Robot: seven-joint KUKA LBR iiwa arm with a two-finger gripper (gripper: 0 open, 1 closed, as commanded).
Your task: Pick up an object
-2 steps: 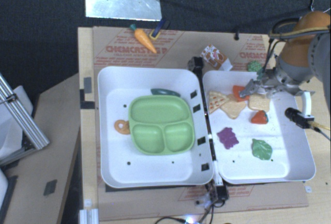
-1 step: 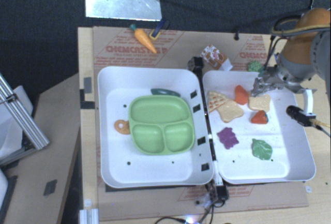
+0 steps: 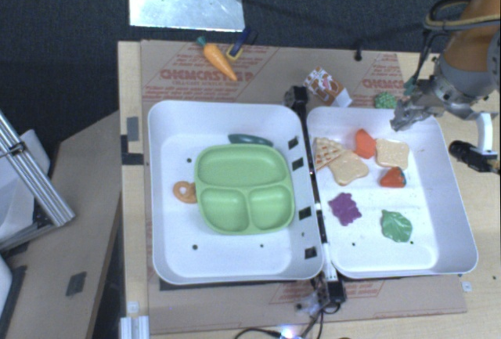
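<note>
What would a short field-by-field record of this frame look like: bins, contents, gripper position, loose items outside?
left bin: green divided plate, pretzel-like ring, dark green item behind the plate
right bin: waffle, two toast slices, orange piece, red piece, purple piece, green leaf
gripper: above right bin's far right corner, nothing seen held
outside bins: carrot, small packet

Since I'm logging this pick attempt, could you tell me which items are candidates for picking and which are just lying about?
Candidates, right bin: waffle, toast, bread slice, orange piece, strawberry, purple piece, green leaf. The gripper hovers here.

Lying about: green plate, pretzel, carrot.
</note>
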